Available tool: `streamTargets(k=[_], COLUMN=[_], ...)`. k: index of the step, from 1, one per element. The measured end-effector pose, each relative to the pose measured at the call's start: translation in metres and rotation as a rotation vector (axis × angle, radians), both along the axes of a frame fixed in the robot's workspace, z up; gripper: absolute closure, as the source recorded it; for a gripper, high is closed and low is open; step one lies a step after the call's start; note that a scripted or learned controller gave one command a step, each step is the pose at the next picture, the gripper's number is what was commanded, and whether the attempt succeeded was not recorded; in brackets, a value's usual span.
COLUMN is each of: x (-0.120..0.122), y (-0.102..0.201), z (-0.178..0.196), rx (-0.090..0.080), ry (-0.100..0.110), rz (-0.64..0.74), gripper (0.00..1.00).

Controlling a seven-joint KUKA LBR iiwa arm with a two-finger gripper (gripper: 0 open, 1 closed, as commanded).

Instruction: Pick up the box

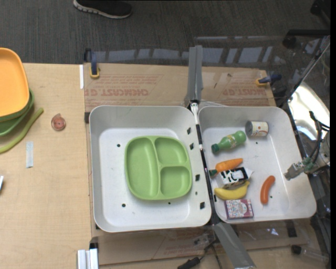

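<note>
Two white bins sit side by side on a brown cardboard sheet (157, 86). The left bin (105, 173) holds a green tray (157, 168) with three parts, lying flat in the middle. The right bin (294, 157) holds the small things. The box (239, 209) is a little pink and purple carton lying flat at the front of the right bin, close to the front wall. A yellow banana (231, 192) lies just behind the box, almost touching it. A black and white packet (234, 176) sits behind the banana, and an orange carrot (229, 164) lies behind that. A green bottle (230, 142) lies on its side further back, and a small can (257, 128) lies near the back wall. A red sausage (267, 189) lies alone to the right of the banana. The gripper (295, 170) is at the right edge of the right bin, over the rim, well apart from the box. It is small and partly blurred here, so I cannot tell how it is set, and nothing shows in it. On the wooden table (47, 199) to the left there is a stack of an orange plate (11, 81) on a green one, and a small pink round thing (58, 122). A black shoe (102, 7) shows on the floor at the top
</note>
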State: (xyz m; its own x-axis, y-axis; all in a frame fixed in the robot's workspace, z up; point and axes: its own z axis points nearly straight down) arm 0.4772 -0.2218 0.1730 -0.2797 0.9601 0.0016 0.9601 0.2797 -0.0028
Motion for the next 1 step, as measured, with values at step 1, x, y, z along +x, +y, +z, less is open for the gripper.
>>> streamTargets(k=[1], x=[0.0059], y=[0.0026], z=[0.1825], rx=[-0.003], ry=[-0.005], rz=[0.42], gripper=[1.0])
